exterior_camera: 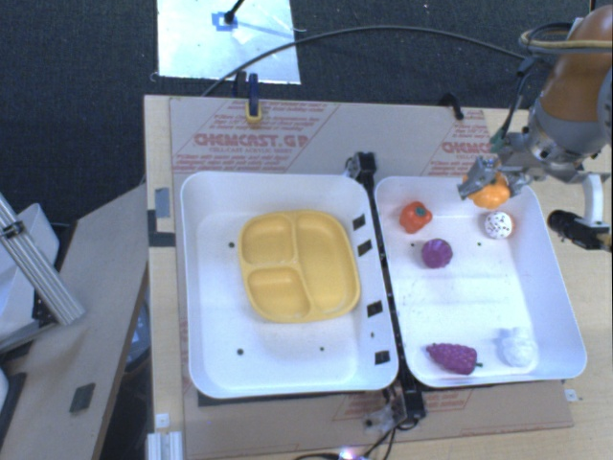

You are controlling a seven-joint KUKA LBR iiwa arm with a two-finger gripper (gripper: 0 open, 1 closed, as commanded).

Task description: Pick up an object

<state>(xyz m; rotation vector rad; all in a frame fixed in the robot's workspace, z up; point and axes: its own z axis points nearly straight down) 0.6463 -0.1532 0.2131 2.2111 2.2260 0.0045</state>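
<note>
My gripper (pixel 486 186) hangs over the back right corner of the right bin (pixel 546 286), on the grey arm with its orange band (pixel 575 84). Its fingers are shut on a small orange fruit (pixel 493 197), which sits in front of the bin's back rim and looks lifted off the floor. Lying on the floor of this bin are a red pepper (pixel 415 217), a purple ball (pixel 437 253), a white dotted ball (pixel 498 225), a magenta bunch of grapes (pixel 452 356) and a white lumpy object (pixel 516 348).
The left bin (pixel 211 286) holds a yellow divided plate (pixel 297 264). A black-clipped divider (pixel 375 257) separates the two bins. A black cable (pixel 383 32) arcs across the back. A metal sheet (pixel 228 27) lies behind the bench.
</note>
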